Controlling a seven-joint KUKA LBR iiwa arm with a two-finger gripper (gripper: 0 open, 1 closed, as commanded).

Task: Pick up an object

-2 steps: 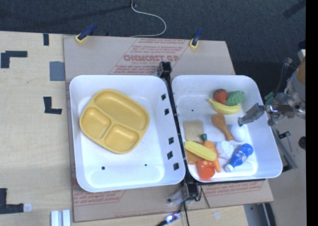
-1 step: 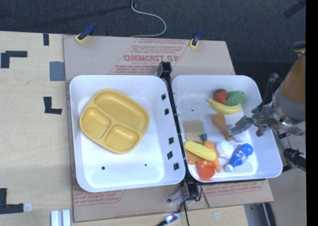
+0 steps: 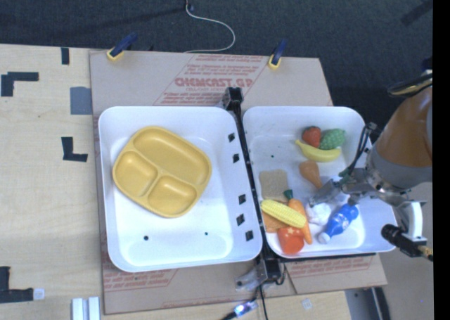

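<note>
So the gripper (image 3: 325, 197) is down low inside the right bin (image 3: 278, 123), reaching in from the right edge w/ the grey arm (image 3: 408, 153) bulking over the bin's right wall. Can't tell whether it's spread wide or pinched narrow, the metal bits blur together at this angle, and nothing is visibly held.

Closest to it is the blue bottle (image 3: 339, 221), lying on its side just below and right of the tip, cap end pointing down-left. Looks near enough to be touching but I can't say for sure. Just left of the tip is a small orange piece (image 3: 310, 172) (carrot chunk maybe). My guess is the bottle is the target, since the gripper sits nearly on top of it.

Further out: corn cob (image 3: 285, 212) lying across a carrot (image 3: 301, 219), a red tomato-ish thing (image 3: 291, 240) by the front wall, a tan flat slab (image 3: 274, 183) near the divider. Up at the back there's a banana (image 3: 318, 151) w/ a red fruit (image 3: 311, 135) and a green bumpy one (image 3: 333, 138) tucked against it.

Everything's piled loose bc it's a dump bin for random grabs, imo. The left bin (image 3: 130, 245) has a yellow divided plate (image 3: 162, 171), well apart from the action. Both bins sit on cardboard (image 3: 204, 79) on the tabletop (image 3: 42, 171).
</note>
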